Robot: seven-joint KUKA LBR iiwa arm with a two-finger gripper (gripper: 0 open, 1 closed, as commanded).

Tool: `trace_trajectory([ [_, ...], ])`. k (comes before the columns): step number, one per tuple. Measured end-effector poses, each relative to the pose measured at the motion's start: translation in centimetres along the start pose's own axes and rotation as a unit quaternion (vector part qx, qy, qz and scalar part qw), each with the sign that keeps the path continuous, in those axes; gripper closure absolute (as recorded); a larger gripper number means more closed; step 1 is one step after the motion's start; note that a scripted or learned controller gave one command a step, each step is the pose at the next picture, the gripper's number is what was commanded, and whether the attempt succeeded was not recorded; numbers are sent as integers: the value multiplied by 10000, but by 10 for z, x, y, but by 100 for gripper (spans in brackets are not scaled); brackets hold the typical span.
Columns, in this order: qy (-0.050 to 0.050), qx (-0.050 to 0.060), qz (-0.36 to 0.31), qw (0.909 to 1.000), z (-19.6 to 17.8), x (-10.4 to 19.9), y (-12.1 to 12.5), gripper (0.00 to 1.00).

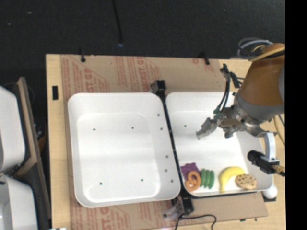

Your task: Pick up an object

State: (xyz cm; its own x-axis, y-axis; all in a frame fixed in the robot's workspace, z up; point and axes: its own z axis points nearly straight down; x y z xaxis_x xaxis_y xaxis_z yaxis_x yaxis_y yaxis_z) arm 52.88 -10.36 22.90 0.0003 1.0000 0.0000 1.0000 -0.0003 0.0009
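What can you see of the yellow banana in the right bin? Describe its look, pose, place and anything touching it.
The banana is a short, curved, bright yellow piece with a smooth, plastic-looking surface, likely a toy. It lies on its side on the floor of the right bin, near the front wall. A round speckled cookie lies against its right end; green slices sit just to its left. The gripper hangs above, apart from it.

Five small toys lie in a row along the near edge of the right bin [201, 104]; on the left sits a purple thing [189, 167], with an orange ring [193, 180] lying partly on it; just beside the ring is a green ribbed piece [207, 178]; then comes a yellow banana [231, 175] — curved, lying flat; touching it is a brown spotted cookie [246, 180].
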Motion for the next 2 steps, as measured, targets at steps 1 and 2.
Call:
trace_trajectory([
  [1, -1, -8, 2, 10000, -11, 0, 0, 100],
  [2, 0, -56, -1, 10000, -327, 26, -38, 100],
])
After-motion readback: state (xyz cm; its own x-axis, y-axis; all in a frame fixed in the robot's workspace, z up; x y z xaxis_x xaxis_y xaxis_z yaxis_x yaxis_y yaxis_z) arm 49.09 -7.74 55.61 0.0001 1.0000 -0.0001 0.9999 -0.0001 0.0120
